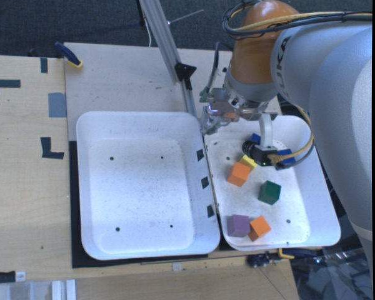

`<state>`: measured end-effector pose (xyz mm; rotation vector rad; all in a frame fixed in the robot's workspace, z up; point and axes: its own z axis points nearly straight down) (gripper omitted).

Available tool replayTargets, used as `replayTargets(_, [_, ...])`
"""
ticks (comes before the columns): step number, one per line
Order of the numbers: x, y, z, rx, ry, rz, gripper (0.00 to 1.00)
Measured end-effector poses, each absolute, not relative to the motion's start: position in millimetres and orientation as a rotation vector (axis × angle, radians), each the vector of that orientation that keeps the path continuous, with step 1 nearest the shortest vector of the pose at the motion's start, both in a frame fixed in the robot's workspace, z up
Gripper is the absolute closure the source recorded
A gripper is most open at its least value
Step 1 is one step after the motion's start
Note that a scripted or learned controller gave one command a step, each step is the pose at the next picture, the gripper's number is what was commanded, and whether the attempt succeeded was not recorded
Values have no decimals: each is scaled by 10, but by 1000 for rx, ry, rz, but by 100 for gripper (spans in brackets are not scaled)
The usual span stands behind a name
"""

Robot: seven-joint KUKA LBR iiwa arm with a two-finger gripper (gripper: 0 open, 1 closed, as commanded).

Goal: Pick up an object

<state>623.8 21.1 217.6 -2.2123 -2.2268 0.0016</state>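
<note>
Evidently, step: approach, nothing lifted yet.
End effector (214, 120): at the right bin (312, 230)'s upper left corner; grip state cannot be told.
Orange cube (239, 174): just below-right of it, loose on the bin floor.
Next: shift toward the cube, descend, close.

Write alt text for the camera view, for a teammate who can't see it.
The grey arm's gripper hangs over the back left corner of the right bin, which holds two orange blocks, a green block and a purple block. The left bin sits alongside it.
</note>
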Motion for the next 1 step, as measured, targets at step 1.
replayTargets(1, [6266, 736, 2119, -2212, -2228, 1, 100])
